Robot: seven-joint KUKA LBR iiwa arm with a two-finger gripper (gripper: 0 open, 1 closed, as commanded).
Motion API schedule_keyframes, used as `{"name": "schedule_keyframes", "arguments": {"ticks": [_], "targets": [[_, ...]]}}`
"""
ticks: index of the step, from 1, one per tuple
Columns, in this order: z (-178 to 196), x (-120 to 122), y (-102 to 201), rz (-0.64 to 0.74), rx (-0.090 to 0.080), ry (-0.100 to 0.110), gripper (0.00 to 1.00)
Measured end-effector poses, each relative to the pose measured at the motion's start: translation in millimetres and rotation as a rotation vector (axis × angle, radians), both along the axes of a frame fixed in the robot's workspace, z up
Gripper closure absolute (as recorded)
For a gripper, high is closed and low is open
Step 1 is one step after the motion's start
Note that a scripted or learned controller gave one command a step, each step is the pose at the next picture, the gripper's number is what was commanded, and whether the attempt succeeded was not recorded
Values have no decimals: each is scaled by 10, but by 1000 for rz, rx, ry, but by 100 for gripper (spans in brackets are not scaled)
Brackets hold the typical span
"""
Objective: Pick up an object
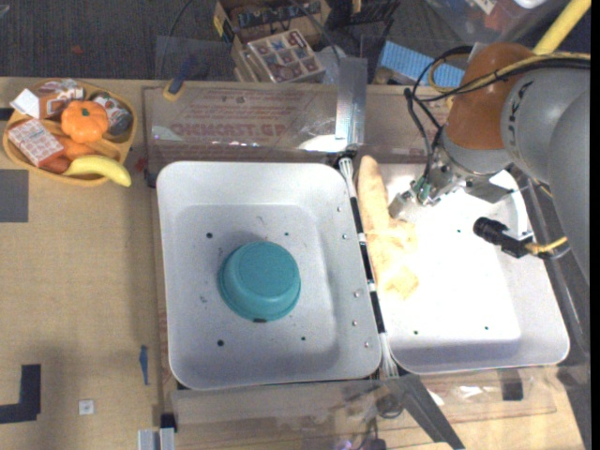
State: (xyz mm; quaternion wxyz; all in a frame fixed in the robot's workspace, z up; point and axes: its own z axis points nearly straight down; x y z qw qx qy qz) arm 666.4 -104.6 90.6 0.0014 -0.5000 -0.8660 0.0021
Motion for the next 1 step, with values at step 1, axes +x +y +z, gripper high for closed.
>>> {"name": "schedule_keyframes", "arguments": {"ticks": [1], "targets": [[952,-457,213,-165,1,-8,0]]}}
